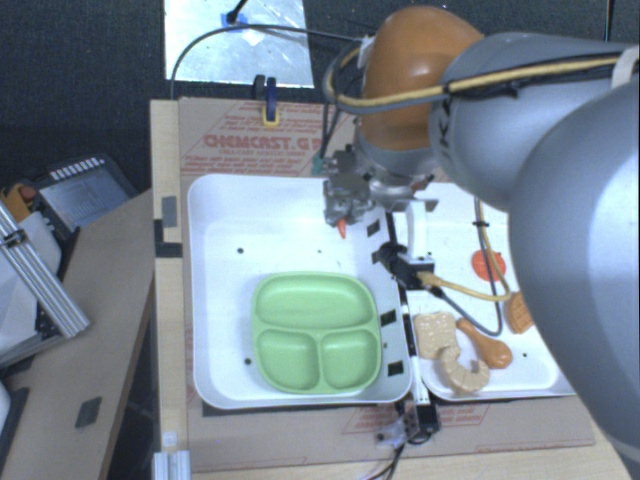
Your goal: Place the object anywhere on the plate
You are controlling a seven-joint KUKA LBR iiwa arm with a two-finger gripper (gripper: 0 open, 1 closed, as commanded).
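Observation:
A light green plate [316,330] with three compartments lies in the front half of the left white bin [222,268]. My gripper [340,212] hangs over the back right part of that bin, behind the plate and well above the bin floor. It is shut on a small orange object [343,229], whose pointed tip sticks out below the fingers. The rest of that object is hidden by the gripper body.
The right bin [540,373] holds a red slice [488,264], an orange chunk [518,313], a tan bread piece [433,330], a brown drumstick shape [487,347] and a pale curved piece [462,373]. The arm's grey bulk covers the right bin's back. A cable [470,290] droops over the divider.

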